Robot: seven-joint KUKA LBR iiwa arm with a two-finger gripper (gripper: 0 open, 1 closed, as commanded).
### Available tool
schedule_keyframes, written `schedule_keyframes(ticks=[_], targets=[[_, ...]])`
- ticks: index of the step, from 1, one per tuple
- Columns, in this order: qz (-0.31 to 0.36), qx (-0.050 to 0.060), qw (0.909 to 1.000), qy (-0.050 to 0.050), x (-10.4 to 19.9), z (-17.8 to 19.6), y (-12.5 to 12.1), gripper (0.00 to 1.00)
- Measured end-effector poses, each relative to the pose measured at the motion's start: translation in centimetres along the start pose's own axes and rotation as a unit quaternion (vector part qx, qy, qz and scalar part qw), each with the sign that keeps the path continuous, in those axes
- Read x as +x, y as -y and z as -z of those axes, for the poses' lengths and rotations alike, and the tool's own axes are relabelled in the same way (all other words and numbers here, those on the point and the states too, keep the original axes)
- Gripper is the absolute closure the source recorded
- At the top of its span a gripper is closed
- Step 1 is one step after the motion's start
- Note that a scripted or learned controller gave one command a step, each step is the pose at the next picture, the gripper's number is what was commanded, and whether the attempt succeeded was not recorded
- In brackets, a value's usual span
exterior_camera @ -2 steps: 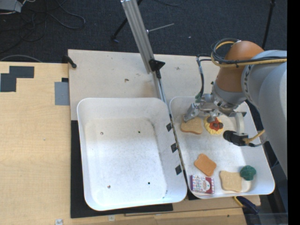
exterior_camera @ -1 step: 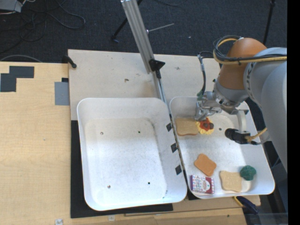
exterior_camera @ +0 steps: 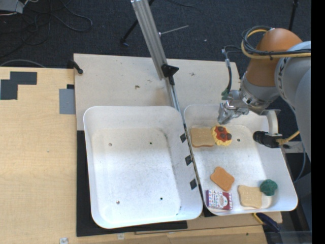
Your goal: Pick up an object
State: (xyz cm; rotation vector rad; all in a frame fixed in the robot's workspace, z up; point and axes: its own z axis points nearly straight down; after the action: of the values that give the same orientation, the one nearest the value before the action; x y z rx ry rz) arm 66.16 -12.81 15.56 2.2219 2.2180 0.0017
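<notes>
Camera view: gripper (exterior_camera: 224, 120) just above the pizza toy (exterior_camera: 222, 135); finger spread unreadable

Reaches in from the right edge, grey arm (exterior_camera: 297, 80) bent downward, orange band (exterior_camera: 271, 55) bulging above the wrist. Points the two-finger gripper (exterior_camera: 224, 117) down and leftward, low over the right side of the bench; fingertips too small to judge.
</notes>
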Motion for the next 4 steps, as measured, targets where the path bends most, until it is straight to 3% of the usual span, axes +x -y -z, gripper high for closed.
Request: schedule_keyframes(ticks=[1, 2, 4], targets=[[0.001, -0.001, 1.0000, 0.000, -0.1, 6.4, 0.1, 1.00], [0.002, 0.001, 1.0000, 0.000, -0.1, 6.8, 0.1, 1.00], [0.002, 0.004, 1.0000, -0.001, 8.4, 7.2, 5.2, 1.00]])
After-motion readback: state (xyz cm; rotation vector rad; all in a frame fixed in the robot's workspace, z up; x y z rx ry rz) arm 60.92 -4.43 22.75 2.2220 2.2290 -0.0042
